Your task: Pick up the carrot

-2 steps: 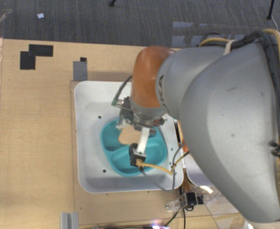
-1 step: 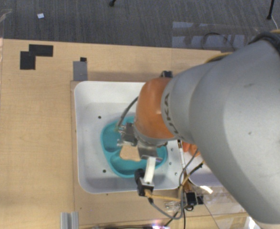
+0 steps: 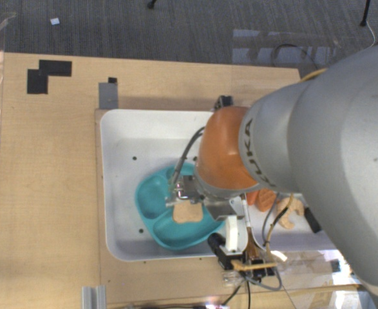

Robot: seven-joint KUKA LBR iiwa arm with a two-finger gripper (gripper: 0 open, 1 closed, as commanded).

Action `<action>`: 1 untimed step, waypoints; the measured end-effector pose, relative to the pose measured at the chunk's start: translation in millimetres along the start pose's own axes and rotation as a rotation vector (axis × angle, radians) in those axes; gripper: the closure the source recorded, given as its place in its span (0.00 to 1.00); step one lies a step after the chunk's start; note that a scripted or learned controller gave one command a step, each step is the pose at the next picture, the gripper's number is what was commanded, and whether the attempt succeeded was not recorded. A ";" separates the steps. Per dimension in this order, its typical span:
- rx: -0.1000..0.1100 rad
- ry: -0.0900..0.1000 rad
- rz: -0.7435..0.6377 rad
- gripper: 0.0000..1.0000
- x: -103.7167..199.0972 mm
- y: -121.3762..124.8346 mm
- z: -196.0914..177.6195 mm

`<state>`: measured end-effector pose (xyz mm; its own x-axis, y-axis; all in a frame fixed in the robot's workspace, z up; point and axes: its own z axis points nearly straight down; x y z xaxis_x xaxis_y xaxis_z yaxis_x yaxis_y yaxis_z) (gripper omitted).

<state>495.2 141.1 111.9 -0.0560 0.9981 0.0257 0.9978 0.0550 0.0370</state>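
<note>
My arm (image 3: 317, 147) hangs over the white bin (image 3: 121, 172) and covers my gripper, so I cannot tell its state. The carrot (image 3: 264, 199) peeks out orange at the bin's right edge, beside a tan piece (image 3: 290, 212). A teal bowl (image 3: 160, 208) with a tan slice (image 3: 188, 213) sits near the bin's front edge, on a wooden bench (image 3: 47, 205) above grey carpet (image 3: 176, 18).

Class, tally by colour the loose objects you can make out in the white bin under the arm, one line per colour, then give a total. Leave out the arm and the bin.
Teal: 1, the teal bowl
Tan: 1, the tan piece resting on the bowl
Orange: 1, the orange object, partly hidden behind the arm, probably the carrot
Total: 3 visible; the arm may hide more.
</note>
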 end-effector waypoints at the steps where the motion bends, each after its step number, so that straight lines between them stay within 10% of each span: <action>1: 0.038 -0.021 0.030 1.00 62.1 -5.9 -5.5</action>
<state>485.7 202.6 118.7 -0.0259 0.9997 0.0050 0.9997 0.0259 -0.0010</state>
